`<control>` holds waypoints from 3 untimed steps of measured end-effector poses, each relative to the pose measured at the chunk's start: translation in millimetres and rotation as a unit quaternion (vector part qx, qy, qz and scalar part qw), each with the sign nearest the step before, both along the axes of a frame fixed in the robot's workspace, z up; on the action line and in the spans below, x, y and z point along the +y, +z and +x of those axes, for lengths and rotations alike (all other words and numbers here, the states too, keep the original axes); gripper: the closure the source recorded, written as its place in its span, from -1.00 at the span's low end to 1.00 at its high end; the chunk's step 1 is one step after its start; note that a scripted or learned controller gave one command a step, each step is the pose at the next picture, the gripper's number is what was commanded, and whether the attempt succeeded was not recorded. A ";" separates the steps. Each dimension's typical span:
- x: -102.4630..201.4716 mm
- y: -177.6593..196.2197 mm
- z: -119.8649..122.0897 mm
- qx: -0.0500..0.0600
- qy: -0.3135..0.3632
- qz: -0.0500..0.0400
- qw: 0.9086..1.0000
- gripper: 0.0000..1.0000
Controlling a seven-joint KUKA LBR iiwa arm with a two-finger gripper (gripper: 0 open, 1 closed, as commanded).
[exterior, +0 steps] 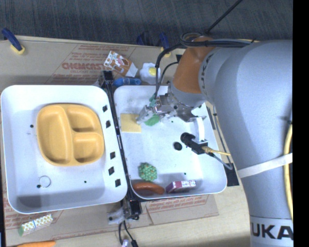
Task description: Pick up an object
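Though impossible to tell whether spread or closed, end effector [153, 112] low in right shallow white bin [144, 149] at small green lump [152, 120], just beside pale yellow square block [130, 123]; risk: off-centre closure pushing lump aside or catching block.

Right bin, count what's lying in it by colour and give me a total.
Green: 2, bumpy ball and small green piece
Pale yellow: 1, flat block
Orange-brown: 1, sausage
Dark red: 1, small box
Total: 5
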State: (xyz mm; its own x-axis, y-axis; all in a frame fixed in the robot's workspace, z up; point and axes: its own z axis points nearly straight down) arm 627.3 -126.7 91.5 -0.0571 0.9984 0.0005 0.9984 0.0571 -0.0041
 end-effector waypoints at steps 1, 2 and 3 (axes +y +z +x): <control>0.5 10.4 0.5 0.001 0.002 0.000 1.000 1.00; 0.6 10.4 0.4 0.001 0.002 0.000 1.000 -1.00; 11.8 0.2 29.0 0.000 -0.259 0.000 0.966 -1.00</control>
State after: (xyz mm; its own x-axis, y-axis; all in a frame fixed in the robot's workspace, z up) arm 656.4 -114.9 91.7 0.4499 0.8931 -0.0003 0.8931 -0.4499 -0.0033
